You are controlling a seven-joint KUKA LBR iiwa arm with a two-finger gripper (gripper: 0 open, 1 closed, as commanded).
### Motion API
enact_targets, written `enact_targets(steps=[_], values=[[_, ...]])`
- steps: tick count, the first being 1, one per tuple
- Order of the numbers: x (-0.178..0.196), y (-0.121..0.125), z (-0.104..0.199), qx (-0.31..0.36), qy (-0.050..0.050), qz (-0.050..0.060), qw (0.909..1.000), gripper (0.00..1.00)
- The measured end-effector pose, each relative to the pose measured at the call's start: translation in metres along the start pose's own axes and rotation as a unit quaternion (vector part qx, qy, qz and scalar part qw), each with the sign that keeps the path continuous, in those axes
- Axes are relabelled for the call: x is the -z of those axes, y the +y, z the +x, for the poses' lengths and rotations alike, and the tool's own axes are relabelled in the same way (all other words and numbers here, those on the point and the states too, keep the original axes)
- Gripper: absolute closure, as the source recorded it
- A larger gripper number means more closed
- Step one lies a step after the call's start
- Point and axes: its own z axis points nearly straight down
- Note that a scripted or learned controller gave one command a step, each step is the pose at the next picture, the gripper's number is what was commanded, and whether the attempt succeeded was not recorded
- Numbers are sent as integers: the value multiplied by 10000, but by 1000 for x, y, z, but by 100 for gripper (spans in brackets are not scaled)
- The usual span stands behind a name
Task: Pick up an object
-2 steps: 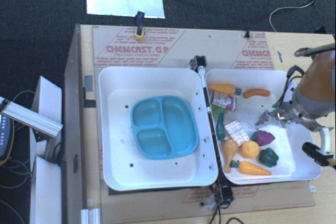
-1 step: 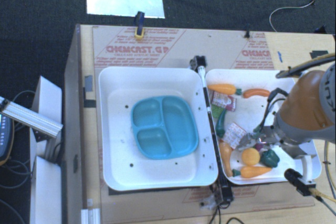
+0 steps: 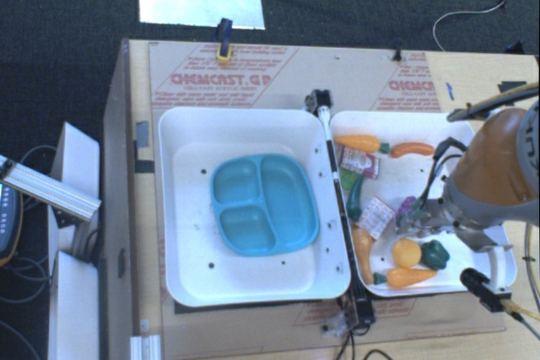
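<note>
The right bin [image 3: 472, 131] holds several toy foods. Two orange carrots [image 3: 364, 143] [image 3: 411, 276] lie at its back and front. An orange round fruit [image 3: 407, 253] sits beside a dark green piece [image 3: 435, 253]. A white and pink packet [image 3: 377, 217] lies near the middle, with a purple piece [image 3: 408, 204] just to its right. My gripper [image 3: 413, 220] hangs low in this bin, right at the purple piece and just above the round fruit. The wrist hides what is under it.
The left bin [image 3: 186, 139] carries a blue divided plate [image 3: 263, 203]. A red-orange piece [image 3: 412, 150], a red and green packet [image 3: 356, 163] and a slim green piece [image 3: 354, 196] lie along the right bin's back and left side. A black divider rail [image 3: 337, 190] runs between the bins.
</note>
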Motion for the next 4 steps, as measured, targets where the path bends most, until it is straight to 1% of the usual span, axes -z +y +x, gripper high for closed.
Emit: enact_targets(steps=[1,2,3,4], values=[[0,0,0,0,1,1,10000,0],[-11,70,10,3,-3,7,10000,0],[-12,37,4,-4,-2,15,10000,0],[-1,38,4,3,-2,5,10000,100]])
